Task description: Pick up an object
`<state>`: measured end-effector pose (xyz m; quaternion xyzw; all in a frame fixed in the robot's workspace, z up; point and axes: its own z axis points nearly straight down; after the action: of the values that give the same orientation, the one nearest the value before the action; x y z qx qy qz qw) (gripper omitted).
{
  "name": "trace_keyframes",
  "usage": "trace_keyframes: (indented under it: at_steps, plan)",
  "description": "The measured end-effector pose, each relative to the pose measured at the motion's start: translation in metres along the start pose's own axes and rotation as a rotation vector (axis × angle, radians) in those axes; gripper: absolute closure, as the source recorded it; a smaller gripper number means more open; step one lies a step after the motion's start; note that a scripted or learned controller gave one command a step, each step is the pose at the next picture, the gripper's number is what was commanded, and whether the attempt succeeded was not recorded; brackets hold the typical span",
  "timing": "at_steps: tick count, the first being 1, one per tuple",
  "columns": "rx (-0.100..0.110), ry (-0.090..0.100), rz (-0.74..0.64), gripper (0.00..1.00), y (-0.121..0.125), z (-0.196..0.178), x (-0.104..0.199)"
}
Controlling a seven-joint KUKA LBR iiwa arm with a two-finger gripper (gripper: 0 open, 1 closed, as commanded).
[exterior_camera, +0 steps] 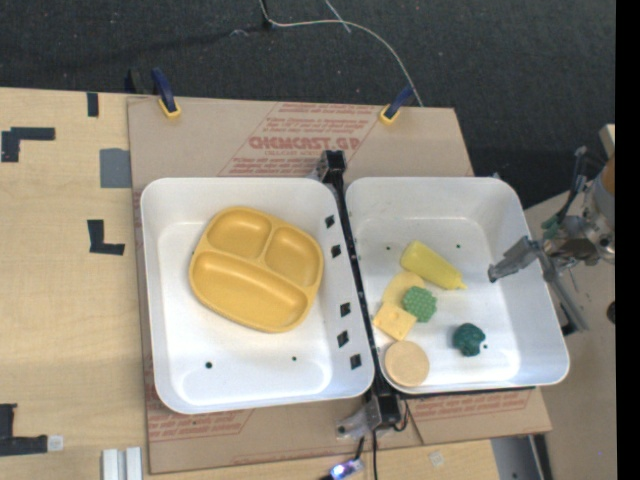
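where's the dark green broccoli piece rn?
The dark green broccoli piece lies in the right bin, near its front right corner, right of the round tan disc and below the yellow corn.

grey metal end effector (515,258)

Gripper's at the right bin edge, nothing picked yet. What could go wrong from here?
1. The yellow cheese-like wedge, light green knobbly piece and round tan disc sit touching or nearly so; a grasp may nudge neighbours.
2. The gripper hangs over the right white bin's rim; descending there might clip it.
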<state>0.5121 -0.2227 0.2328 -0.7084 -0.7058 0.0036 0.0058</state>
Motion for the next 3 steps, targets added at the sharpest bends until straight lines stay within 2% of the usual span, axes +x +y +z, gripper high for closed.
trace_keyframes:
  at_steps: [1, 3]
  plan:
    - [-0.012, -0.003, -0.004, 0.0, 0.003, -0.007, 0.001]
    - [-0.007, -0.001, -0.006, 0.0, 0.009, 0.119, 0.009]
